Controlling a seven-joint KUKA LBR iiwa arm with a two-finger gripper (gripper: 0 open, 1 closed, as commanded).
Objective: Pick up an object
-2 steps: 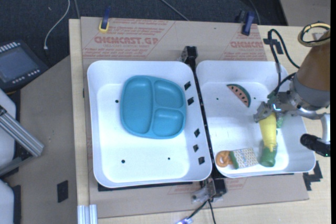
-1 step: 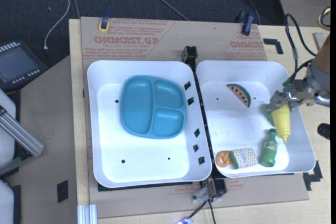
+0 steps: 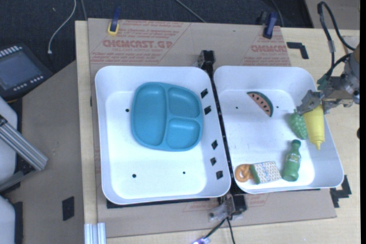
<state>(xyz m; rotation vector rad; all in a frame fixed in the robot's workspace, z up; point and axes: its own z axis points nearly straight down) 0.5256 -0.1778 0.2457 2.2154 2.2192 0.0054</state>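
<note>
At three o'clock on the right bin [image 3: 274, 74], my pincer [image 3: 314, 102] hangs over the rim, just above the corn [image 3: 316, 126] and the green leafy piece [image 3: 298, 124]; how wide it stands I cannot tell. I judge the corn my likeliest pick: it lies against the wall, so I'd drop in from the bin's middle side. The bottle [image 3: 291, 160] sits at five o'clock, the melon slice [image 3: 262, 103] at twelve. The left bin [image 3: 108, 123] holds a blue plate [image 3: 167, 116]; cables trail over dark floor beyond the bench
</note>
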